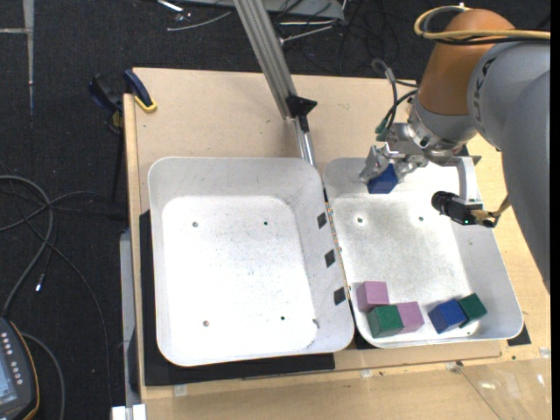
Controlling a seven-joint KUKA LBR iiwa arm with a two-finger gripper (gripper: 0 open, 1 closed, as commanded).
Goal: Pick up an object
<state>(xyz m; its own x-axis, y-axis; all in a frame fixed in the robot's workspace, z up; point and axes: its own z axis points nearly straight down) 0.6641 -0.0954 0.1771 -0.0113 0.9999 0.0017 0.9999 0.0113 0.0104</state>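
- No brand, label or writing can be read anywhere.
- The hand (382,171) hangs over the far left corner of the right bin (420,234), closed on a blue block (382,180) that shows between its fingers, clear of the bin floor.
- The arm (490,77) is smooth grey metal with a glossy orange band, reaching in from the right; a yellow cable loops over its top.
- Both bins are shallow white plastic trays with rounded corners, their floors speckled with dark flecks; the left bin (232,252) lies just beside the right one.
- At the right bin's near edge sit five small cubes: a pink block (374,294), a dark green block (384,320), a purple block (409,314), a second blue block (447,314) and a green block (472,307), clustered and mostly touching.
- The tabletop (210,112) is pale bare wood.
- A slanted metal pole (267,51) crosses above the far side, ending near the seam between the bins.
- A blue-and-yellow clamp (138,90) grips the tabletop's far left corner.
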